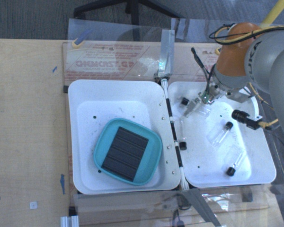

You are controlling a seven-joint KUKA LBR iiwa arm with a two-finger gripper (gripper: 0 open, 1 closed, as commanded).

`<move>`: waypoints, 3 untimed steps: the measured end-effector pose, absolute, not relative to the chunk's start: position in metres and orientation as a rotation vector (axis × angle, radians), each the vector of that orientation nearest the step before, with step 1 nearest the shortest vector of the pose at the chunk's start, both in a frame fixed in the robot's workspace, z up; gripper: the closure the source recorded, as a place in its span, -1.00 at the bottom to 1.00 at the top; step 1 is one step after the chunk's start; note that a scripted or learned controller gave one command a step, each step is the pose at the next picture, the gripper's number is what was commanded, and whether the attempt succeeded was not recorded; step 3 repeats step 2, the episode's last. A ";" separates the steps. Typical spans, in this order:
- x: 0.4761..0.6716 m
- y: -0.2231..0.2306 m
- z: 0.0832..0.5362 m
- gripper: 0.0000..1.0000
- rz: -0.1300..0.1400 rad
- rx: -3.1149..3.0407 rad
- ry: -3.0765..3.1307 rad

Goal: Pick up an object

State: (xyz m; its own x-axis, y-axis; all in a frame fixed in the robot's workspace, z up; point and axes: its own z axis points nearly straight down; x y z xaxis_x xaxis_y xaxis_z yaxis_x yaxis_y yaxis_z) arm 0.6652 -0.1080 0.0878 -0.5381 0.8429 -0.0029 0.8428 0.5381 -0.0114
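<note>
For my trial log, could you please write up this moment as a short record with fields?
left bin: holds a teal tray with a dark ribbed block lying on it
right bin: holds clear vials with black caps; one near the middle, one toward the near right corner
arm: reaches in from the right, orange band over the right bin's far side
gripper: low over the far left part of the right bin
grasp: nothing visibly held
</note>
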 end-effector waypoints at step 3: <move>0.668 -0.054 0.226 1.00 0.001 -1.653 -2.673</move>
